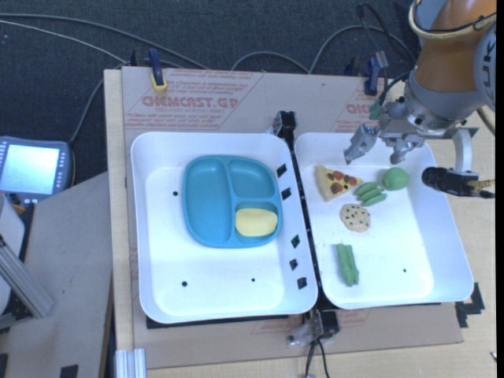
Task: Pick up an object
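My gripper (377, 151) hangs over the back of the right bin (441, 274), open with nothing between its fingers. Just below it lie a toy pizza slice (338, 182), a round green toy (395, 179) and a green pea pod (372, 194). Closer to the front sit a chocolate-chip cookie (355, 217) and a long green vegetable piece (346, 264). In the left bin (157, 274) a blue divided plate (220, 199) holds a yellow lump (256, 222) in its lower right compartment.
The two bins meet at a black-clipped divider (298, 211). Cardboard (197, 93) lies under the bins, with clamps at its back edge. A small screen (31, 168) stands off the bench at the left. Bare bin floor shows at the front right.
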